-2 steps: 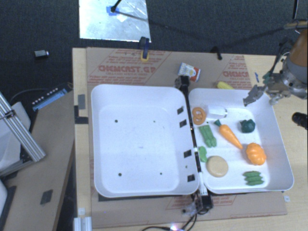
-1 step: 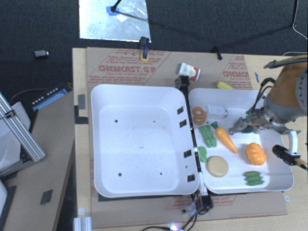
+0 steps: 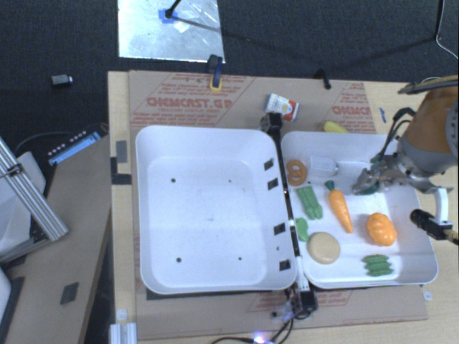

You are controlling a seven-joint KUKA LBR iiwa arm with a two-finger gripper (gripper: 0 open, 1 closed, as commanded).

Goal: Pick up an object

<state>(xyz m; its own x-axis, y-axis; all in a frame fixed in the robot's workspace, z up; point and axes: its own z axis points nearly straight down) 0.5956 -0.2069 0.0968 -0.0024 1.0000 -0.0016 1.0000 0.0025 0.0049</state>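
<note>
Toy food fills the right-hand shallow white plastic bin (image 3: 430, 267), seen from above at a slant; the matching left-hand white bin (image 3: 208, 149) sits just beside it. The grey arm with its orange band (image 3: 437, 131) reaches in from three o'clock, and its two-finger gripper (image 3: 367, 183) sits low over the bin's upper middle. Whether the gripper is released or clenched cannot be told, since the tip is dark and blurred, and nothing is visibly grasped.

Closest to the tip, toward eight o'clock, lies a long orange plastic carrot (image 3: 340, 209), its green top pointing to eleven o'clock. A small orange pumpkin (image 3: 381, 229) sits at five o'clock from the gripper. Further off are a round beige bun (image 3: 324, 248), a green pea pod (image 3: 377, 265), a green ridged vegetable (image 3: 310, 201) and a tan ring-shaped pretzel (image 3: 295, 170).

The carrot looks the likeliest target. A good grasp would probably centre over its thick upper half, with the gripper closing across its width, not along its length, descending squarely so it does not roll aside.
</note>
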